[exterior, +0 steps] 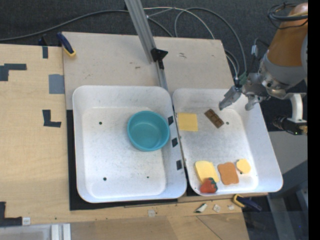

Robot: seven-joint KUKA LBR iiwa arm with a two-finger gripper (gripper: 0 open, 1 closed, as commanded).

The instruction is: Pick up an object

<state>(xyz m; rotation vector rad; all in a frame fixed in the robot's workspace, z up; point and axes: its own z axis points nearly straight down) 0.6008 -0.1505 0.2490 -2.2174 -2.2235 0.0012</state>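
Observation:
The right bin point(266, 149) holds a yellow square slice point(188, 122), a brown bar point(214, 118), a yellow chunk point(204, 169), an orange slab point(228, 173), a small yellow round piece point(243, 166) and a red strawberry point(209, 186). A teal bowl point(148, 130) sits in the left bin point(79, 100). My gripper point(239, 102) hovers over the right bin's far right corner, just right of the brown bar. Its two fingers are spread open and nothing is between them.
A slanted metal pole point(141, 24) ends at the divide between the bins, with cables point(200, 14) trailing behind. Clamps sit at the board's far left corner point(66, 44) and near front edge point(241, 201). The grey and orange arm point(287, 49) fills the right side.

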